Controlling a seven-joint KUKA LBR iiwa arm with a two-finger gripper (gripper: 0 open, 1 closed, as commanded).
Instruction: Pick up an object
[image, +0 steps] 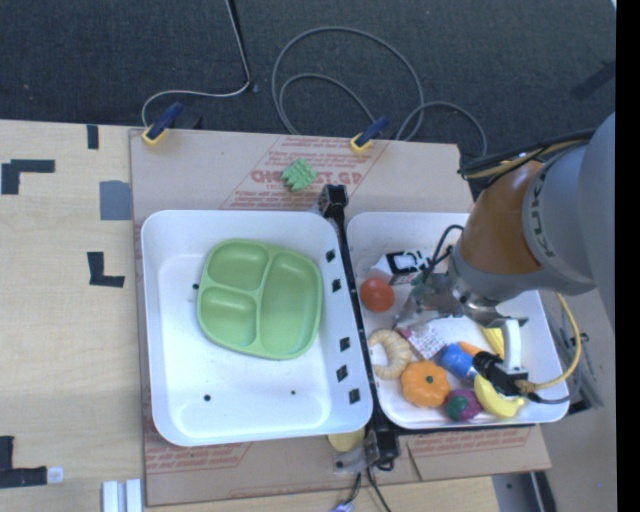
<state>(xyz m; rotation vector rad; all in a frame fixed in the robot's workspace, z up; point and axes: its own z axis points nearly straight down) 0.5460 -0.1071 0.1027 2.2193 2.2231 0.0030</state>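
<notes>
The arm (520, 235) reaches down into the right-hand bin (400, 228), and its pincer (425, 305) hangs low among the toys there, but the wrist hides it from above, so I cannot tell whether it is open or closed, nor whether anything sits in it. Just beside the pincer on the side of the divider (345, 300) lies a red ball (377, 293); nearer the front edge of the bin lie a pale ring (391, 350) and an orange pumpkin (424, 383), and past those, under the wrist, a blue piece (460, 360), a small pink berry (460, 404) and a yellow banana (497, 395), all packed close together. Across the divider, well away from the pincer, the left bin (170, 400) holds a green divided plate (261, 298), and a small green block (298, 176) rests on the table (60, 320) beyond the bins. Any object will do, so the sensible choice looks to be the red ball, which stands a little apart from the heap (less chance of nudging neighbours). To do it well, I would centre the pincer over the ball, come straight down, close around its middle, and lift slowly; a round thing may roll or squirt out if caught off-centre.
</notes>
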